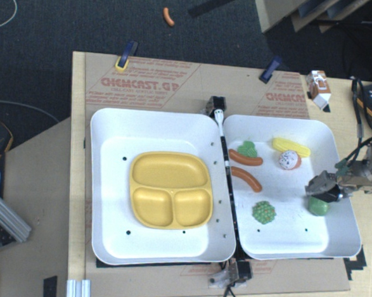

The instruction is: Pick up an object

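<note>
The green block (318, 206) is sitting low against the right wall of the right bin (307, 239), at about four o'clock from that bin's middle, and it is looking like the piece being gone after. The end effector (320, 186) is hanging just above it, at its twelve o'clock, reaching in from three o'clock; whether it is parted or closed I cannot tell, since the dark tip is blurring into the block's top edge. Nothing is visibly being gripped.

By my reading, the approach is the step in hand, with the grasp itself not yet made. The next move is probably calling for a short straight drop over the block, keeping off the bin wall (which is crowding it closely on the three o'clock side).

Other pieces are lying well apart from it: a speckled green ball (264, 212) at nine o'clock, two sausages (246, 178) toward ten, a white ball (289, 160) and a banana (291, 146) toward eleven. The left bin (107, 190) is holding a yellow divided tray (170, 189).
</note>
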You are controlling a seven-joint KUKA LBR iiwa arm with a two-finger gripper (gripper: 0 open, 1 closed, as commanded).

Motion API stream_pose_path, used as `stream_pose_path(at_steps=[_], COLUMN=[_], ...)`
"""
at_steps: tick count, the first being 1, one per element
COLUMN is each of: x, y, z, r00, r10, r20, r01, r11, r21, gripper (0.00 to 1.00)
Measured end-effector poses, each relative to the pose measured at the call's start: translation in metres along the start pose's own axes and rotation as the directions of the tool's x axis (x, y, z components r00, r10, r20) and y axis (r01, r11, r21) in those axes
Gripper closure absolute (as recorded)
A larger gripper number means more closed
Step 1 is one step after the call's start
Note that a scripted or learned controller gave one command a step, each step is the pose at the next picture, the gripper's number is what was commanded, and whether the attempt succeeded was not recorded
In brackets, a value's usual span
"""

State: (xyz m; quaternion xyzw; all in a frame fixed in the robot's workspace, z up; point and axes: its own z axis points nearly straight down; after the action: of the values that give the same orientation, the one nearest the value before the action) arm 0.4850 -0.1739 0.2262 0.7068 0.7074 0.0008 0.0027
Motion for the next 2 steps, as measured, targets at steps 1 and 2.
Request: stream_pose_path(at_steps=[1,2], x=[0.041,0.093], y=[0.011,0.027], z=[0.003,-0.008], r00=[1.000,1.000], r10=[-0.003,-0.004], r20=[-0.003,-0.003], r01=[0.003,0.004], r11=[1.000,1.000], r21=[0.004,0.002], gripper=[1.00,1.00])
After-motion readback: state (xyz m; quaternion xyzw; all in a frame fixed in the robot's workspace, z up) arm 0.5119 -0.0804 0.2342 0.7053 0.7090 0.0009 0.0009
